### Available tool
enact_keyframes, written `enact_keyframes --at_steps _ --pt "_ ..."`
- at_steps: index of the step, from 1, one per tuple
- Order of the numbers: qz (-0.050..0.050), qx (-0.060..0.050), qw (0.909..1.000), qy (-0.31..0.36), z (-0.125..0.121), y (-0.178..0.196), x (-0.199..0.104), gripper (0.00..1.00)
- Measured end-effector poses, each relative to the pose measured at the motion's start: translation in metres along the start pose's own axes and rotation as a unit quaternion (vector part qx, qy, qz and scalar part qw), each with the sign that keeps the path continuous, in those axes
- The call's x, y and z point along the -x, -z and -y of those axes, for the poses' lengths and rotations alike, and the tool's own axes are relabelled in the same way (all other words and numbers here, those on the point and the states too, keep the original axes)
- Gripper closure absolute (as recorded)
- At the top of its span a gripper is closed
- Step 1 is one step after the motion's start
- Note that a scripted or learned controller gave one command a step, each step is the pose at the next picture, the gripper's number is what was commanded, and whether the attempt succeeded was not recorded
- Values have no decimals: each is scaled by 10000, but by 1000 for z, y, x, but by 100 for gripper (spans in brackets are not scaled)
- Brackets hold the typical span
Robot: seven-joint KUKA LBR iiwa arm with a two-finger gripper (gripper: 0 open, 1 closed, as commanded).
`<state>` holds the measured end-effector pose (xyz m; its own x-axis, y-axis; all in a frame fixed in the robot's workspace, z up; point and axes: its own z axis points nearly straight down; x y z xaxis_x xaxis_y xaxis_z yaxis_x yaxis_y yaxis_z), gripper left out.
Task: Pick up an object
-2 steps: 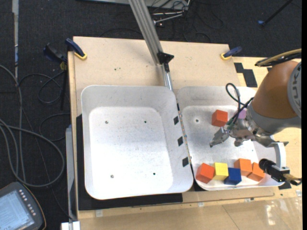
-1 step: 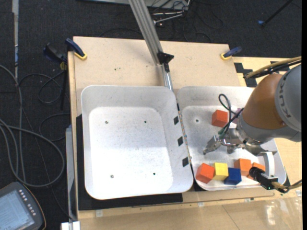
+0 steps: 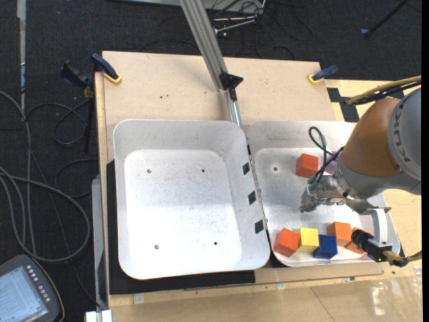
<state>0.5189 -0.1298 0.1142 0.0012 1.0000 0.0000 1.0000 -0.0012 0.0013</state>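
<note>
The table (image 3: 174, 86) is a pale, matte board, fibrous-looking like pressed wood, with blue and yellow clamps (image 3: 106, 68) at its 10 o'clock and 2 o'clock corners. Two shallow white bins sit on it side by side, smooth moulded plastic with rounded corners and a fine grey speckling of scuffs. The left bin (image 3: 127, 180) shows a few small dark dots on its floor. A ribbed metal pole (image 3: 204, 35) slants down from 12 o'clock to the seam between the bins, where small black tabs join them.

In the right bin (image 3: 275, 146) the claw (image 3: 314, 200) hangs low over the floor near the bin's centre, a grey metal assembly under the arm's glossy orange band (image 3: 375, 139), with dark cables looping beside it. Whether it is spread or pressed together cannot be told; nothing is seen between it.

The objects are small matte blocks with square edges. An orange cube (image 3: 308, 165) lies at 12 o'clock from the claw, just beside it. Along the bin's 6 o'clock rim sit an orange block (image 3: 287, 241), a yellow cube (image 3: 309, 238) touching it, a blue cube (image 3: 326, 246) and another orange block (image 3: 341, 231), close together.

No readable writing appears.
</note>
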Motion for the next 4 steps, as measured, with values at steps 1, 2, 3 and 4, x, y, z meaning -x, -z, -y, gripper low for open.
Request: enact_keyframes --at_steps 1,2,3,4 --pt "9 21 10000 16 -1 42 2 100" --pt "10 27 10000 19 -4 85 3 100" --pt "10 24 10000 24 -6 123 3 100" --pt "-8 -8 10000 48 -7 112 -53 100"
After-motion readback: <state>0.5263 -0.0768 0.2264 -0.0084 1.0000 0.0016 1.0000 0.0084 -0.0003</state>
